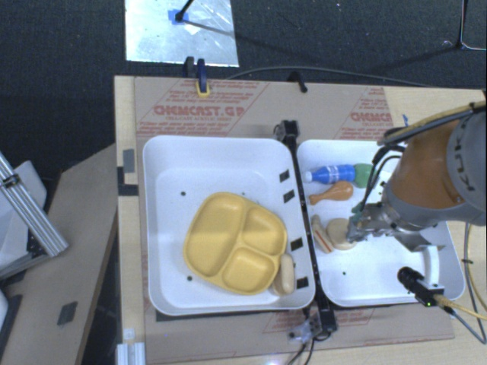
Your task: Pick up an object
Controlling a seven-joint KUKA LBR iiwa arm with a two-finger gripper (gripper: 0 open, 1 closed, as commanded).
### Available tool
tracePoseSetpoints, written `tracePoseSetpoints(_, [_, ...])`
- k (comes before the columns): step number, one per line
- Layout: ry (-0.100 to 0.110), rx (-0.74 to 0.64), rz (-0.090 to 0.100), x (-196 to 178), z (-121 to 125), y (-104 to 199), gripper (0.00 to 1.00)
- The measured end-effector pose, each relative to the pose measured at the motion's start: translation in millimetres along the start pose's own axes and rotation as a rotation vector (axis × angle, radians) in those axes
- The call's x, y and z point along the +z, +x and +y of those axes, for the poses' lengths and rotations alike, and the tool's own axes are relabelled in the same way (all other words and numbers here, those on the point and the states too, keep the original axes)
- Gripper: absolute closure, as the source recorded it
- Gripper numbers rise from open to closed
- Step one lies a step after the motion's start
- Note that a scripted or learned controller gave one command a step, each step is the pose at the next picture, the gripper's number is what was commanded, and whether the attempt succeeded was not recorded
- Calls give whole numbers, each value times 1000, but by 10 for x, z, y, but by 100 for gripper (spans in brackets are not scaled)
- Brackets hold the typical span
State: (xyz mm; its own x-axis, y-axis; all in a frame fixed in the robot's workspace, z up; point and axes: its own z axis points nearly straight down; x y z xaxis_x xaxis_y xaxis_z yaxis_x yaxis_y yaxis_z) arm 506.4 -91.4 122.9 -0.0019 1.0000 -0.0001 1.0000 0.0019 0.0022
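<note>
My bins (pixel 228 154) look like smooth, slightly glossy white plastic; the yellow tray (pixel 228 242) matt plastic; the worktop (pixel 319 105) dull cardboard-like sheet.

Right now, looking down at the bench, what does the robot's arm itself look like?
The arm is a thick, rounded tube, grey with a broad orange band above the wrist. Thin dark cables loop along its upper side. It narrows to a small grey metal gripper, too blurred to make out in detail.

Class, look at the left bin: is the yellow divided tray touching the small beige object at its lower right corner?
Touching. The camera view shows the small beige object pressed against the yellow divided tray at its lower right edge, no white bin floor between them.
</note>
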Motion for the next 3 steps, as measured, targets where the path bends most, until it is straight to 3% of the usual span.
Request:
tracePoseSetpoints(2, [-7, -2, -1, -1273, -7, 13, 100])
tracePoseSetpoints(3, [-2, -2, -1, -1496, 6, 11, 100])
